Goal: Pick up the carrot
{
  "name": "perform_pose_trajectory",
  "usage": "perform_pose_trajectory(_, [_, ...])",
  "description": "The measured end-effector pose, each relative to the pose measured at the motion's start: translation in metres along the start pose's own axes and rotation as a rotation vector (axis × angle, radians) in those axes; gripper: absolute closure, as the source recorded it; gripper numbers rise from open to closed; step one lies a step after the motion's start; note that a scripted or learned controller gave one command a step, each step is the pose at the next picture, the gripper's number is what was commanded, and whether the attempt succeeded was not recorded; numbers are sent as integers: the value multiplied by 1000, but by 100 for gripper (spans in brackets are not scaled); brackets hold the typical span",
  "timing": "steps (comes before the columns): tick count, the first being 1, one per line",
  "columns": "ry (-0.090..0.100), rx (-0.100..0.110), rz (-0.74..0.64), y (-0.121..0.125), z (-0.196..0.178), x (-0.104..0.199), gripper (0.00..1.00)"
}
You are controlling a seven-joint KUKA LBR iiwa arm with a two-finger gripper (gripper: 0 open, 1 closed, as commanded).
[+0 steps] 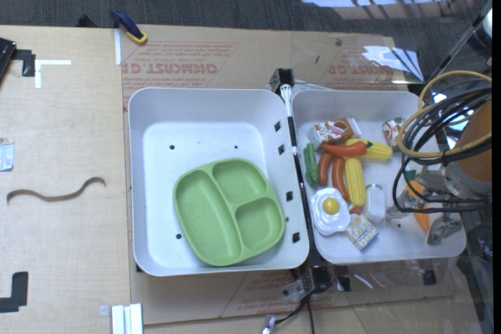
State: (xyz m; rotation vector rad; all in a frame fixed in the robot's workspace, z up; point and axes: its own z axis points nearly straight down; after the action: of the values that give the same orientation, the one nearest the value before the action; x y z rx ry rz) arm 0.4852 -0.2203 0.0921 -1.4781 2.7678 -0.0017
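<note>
Right bin [376, 253]: toy foods clustered toward its left wall. Items noted: a fried egg [329, 209]; a corn cob [355, 180] lying lengthwise; a green pod [311, 163] along the wall; red-orange pieces around the corn, one crossing above it.

Carrot [422, 217]: taken to be the orange piece at the bin's right side, near the front corner, mostly screened by cables and the arm's wrist. Identification uncertain.

Claw [427, 203]: hung low over that same corner; whether it was parted or closed, or held anything, could not be told.

Left bin [149, 168]: one green divided plate [229, 210], apart from the work.

Handling note: the approach should come straight down with the fingers straddling the carrot's narrow width, kept off the bin's right wall; confirm the grip by lifting slowly.
</note>
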Motion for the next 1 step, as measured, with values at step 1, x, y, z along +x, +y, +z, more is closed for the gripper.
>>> perform_pose_trajectory(1, [-6,-8,-300,8,1,-1,0])
